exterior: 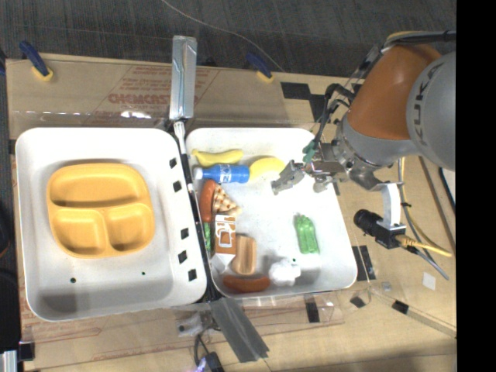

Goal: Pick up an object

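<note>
The right bin point(329, 142) holds several small toys. At its back lie a yellow banana point(219, 157), a blue bottle point(226, 174) and a yellow lemon-like piece point(264, 165). A green bottle point(307, 234) lies alone toward the right wall. A white lump point(285, 270), a brown sausage point(246, 284), a tan bread piece point(244, 254) and an orange box point(225, 234) crowd the front left. My gripper point(301, 178) hangs over the bin's back right, just right of the lemon-like piece and above the green bottle. It is open with nothing between its fingers.
The left bin point(31, 153) holds a yellow divided tray point(101, 208). A metal bar point(183, 76) stands at the back between the bins. An orange stick point(206, 200) and a waffle-patterned slice point(224, 200) lie along the right bin's left wall. Bare floor shows mid-bin.
</note>
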You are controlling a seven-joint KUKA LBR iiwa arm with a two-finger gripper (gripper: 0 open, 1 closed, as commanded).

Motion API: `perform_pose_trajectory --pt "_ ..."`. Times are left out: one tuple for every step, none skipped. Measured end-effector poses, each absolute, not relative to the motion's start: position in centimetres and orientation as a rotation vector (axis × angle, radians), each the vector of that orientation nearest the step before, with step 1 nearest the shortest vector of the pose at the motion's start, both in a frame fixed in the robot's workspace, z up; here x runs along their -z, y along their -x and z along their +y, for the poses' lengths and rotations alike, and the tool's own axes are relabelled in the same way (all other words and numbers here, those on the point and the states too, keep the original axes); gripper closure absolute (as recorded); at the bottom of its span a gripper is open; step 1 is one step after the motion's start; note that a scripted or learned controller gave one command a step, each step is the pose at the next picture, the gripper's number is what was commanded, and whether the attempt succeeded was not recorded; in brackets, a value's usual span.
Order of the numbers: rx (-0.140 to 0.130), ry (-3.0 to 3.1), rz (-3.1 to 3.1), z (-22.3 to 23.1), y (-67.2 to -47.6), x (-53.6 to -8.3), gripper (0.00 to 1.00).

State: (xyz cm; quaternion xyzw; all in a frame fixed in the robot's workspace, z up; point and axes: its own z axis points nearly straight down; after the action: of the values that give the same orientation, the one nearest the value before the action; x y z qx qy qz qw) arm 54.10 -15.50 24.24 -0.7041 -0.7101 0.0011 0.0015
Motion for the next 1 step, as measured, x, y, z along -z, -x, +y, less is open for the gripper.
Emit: perform_pose_trajectory --pt "0.001 2.205 -2.237 -18.96 -49.52 -10.13 0.00"
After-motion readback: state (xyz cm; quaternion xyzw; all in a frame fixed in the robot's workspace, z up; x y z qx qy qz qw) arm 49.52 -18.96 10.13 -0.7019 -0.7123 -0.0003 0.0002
